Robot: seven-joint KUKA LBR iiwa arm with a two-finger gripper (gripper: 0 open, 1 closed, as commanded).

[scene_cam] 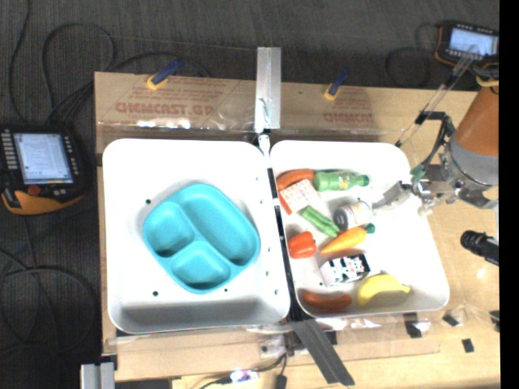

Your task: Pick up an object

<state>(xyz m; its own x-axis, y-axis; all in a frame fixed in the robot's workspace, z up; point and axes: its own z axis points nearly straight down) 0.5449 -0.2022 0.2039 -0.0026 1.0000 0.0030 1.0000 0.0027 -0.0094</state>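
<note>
I find the arm reaching in from the right, its gripper hanging over the right part of the right bin. I cannot tell from this slant whether the jaws are apart or together, and I see nothing between them, so I record no hold.

The right bin carries the candidates for picking, bunched toward its left and middle. A green bottle lies on its side at the far end, next to a red-and-white packet. A small silver can sits just left of the gripper tip and looks the nearest target. Below it lie a green pod, a carrot and a red pepper. Nearer still sit a black-and-white box, a banana and a reddish sausage shape against the near wall.

The left bin holds a blue divided tray, well apart from the arm.

I judge the pick not yet made. The clutter is tight; closing on the can risks nudging the carrot or bottle beside it. The worktop carries both bins side by side.
</note>
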